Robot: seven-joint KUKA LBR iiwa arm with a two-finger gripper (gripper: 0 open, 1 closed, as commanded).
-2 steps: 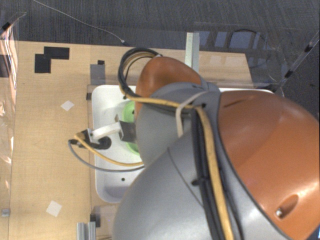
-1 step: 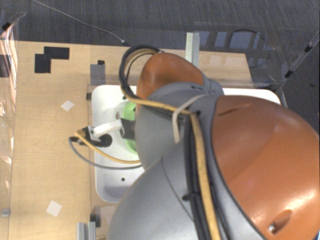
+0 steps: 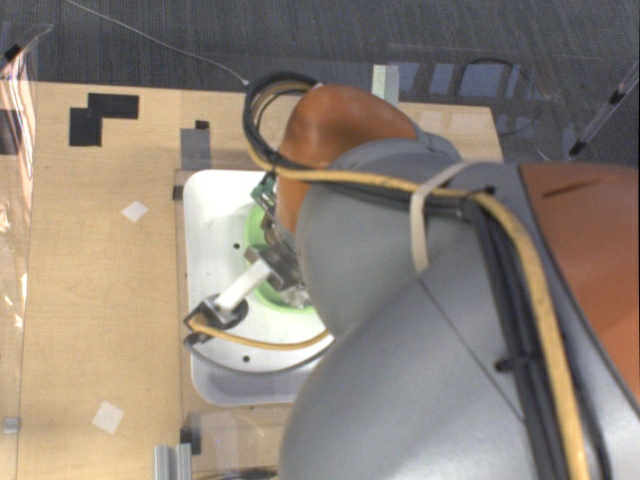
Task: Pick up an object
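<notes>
No legible text or labels

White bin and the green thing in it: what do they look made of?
Shallow white bin: likely moulded plastic, with smooth, faintly glossy walls and rounded corners. Light green round object: probably plastic or rubber, uniform matte colour; mostly hidden by the grey arm, so uncertain.

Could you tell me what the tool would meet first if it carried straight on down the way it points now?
Most likely the green object lying in the white bin: the tool hangs right over it, pointing down. How much gap remains is unclear, since the arm hides much of the bin.
</notes>
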